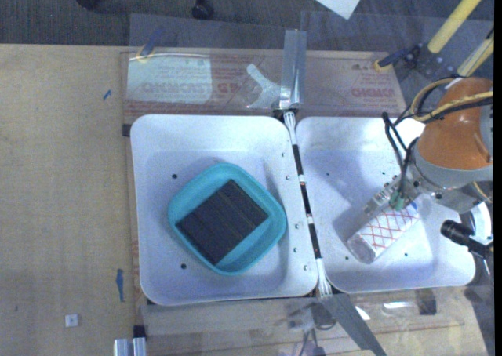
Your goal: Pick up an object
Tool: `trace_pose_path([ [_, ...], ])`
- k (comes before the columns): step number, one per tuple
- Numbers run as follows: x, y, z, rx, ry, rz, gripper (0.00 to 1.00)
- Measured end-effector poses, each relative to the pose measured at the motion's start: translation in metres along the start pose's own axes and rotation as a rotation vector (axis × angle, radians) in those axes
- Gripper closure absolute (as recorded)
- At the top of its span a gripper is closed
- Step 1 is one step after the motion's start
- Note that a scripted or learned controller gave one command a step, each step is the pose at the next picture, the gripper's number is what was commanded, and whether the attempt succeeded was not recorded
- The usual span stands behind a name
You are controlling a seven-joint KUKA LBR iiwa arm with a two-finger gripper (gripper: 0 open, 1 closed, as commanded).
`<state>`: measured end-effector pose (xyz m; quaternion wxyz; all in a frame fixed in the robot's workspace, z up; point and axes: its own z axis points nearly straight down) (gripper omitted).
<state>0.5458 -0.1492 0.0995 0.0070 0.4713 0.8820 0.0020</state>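
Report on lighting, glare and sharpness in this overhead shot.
Camera view: even, soft light; the white bins look bright, nearly washed out, with faint shadow beside the teal dish. Overall focus is soft; the gripper over the red-checked package is blurry, so fine detail there is unreadable. The clear sheet behind shows mild sheen.

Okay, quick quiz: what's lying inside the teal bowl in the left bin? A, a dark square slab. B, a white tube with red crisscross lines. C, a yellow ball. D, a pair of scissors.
A: a dark square slab sits inside the teal bowl in the left bin; the red-patterned tube lies in the right bin.
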Motion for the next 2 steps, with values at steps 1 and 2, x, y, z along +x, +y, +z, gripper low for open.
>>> trace_pose_path([
  [1, 0.0, 0.0, 0.0, 0.0, 0.0, 0.0, 0.0],
  [2, -0.031, -0.05, 0.012, 0.007, 0.006, 0.148, 0.0],
])
